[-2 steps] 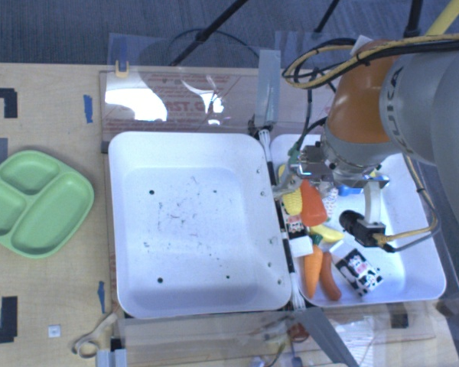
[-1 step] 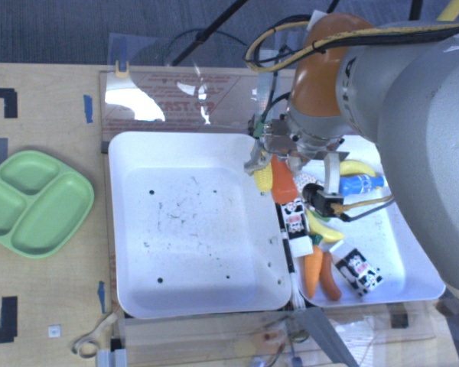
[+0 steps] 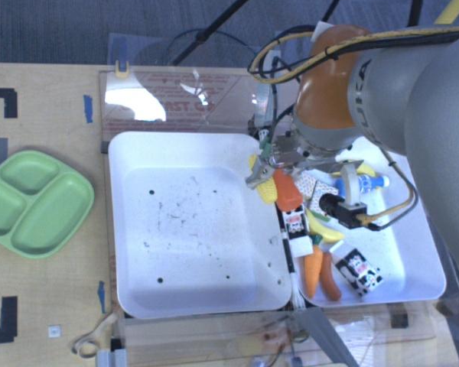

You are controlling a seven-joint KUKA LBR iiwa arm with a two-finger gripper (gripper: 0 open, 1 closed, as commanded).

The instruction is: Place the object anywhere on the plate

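Orange object [image 3: 288, 190] not yet on plate [image 3: 35, 202].
It is seen at the right bin's [image 3: 421, 277] left edge, just under the gripper [image 3: 269, 167]; whether it is gripped cannot be told. The green plate is seen unoccupied, well apart; transfer remains.

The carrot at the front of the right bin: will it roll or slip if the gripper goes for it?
The carrot looks tapered and smooth, so it could slide out of a pinch. It lies against an orange sausage-shaped toy, which may shift too. Being rounded, it would probably roll if nudged sideways.
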